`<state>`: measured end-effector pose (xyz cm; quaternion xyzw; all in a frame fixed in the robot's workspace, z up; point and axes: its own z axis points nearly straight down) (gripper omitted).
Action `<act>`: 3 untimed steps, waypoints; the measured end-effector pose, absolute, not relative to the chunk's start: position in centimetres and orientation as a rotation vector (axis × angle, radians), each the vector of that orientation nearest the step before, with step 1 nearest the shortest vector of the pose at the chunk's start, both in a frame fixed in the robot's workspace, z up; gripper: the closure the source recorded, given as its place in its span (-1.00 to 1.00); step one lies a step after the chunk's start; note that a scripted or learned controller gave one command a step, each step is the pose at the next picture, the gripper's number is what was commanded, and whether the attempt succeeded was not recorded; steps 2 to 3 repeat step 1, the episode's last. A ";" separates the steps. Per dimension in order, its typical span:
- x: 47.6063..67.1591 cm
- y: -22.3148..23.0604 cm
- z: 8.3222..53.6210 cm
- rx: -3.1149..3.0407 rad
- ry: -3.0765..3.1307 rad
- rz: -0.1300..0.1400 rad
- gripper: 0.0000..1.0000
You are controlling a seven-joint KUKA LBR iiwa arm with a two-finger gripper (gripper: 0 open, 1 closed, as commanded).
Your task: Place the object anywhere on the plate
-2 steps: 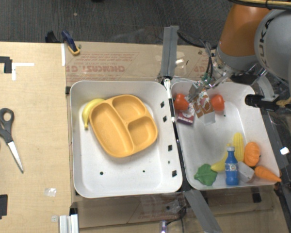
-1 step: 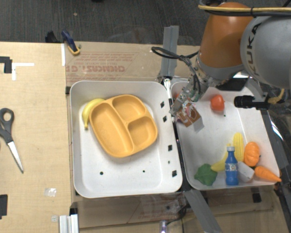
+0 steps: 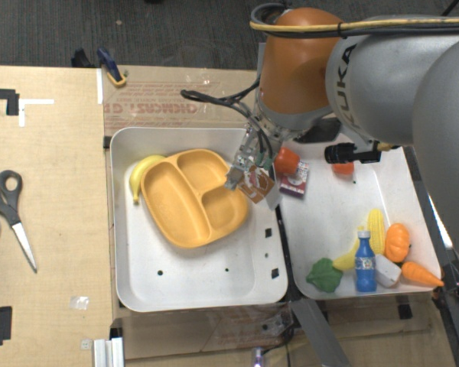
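A yellow divided plate (image 3: 191,199) lies in the left bin (image 3: 191,285), its right edge near the wall between the bins. My gripper (image 3: 243,173) hangs over that right edge, reaching down from the orange wrist band. A small brown packet (image 3: 258,186) sits at its fingertips, pinched between them, just off the plate's rim and over the bin divider. A yellow banana (image 3: 140,174) lies against the plate's far left rim, partly tucked under it.
The right bin (image 3: 329,212) holds a red item (image 3: 288,160), a dark packet (image 3: 295,182), corn (image 3: 376,230), an orange vegetable (image 3: 397,242), a carrot (image 3: 421,274), a blue bottle (image 3: 365,262) and a green item (image 3: 325,275). Scissors (image 3: 11,212) lie on the bench at left.
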<state>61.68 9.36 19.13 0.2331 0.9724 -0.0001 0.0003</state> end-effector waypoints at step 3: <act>61.7 9.3 19.2 0.733 3.054 0.000 -1.00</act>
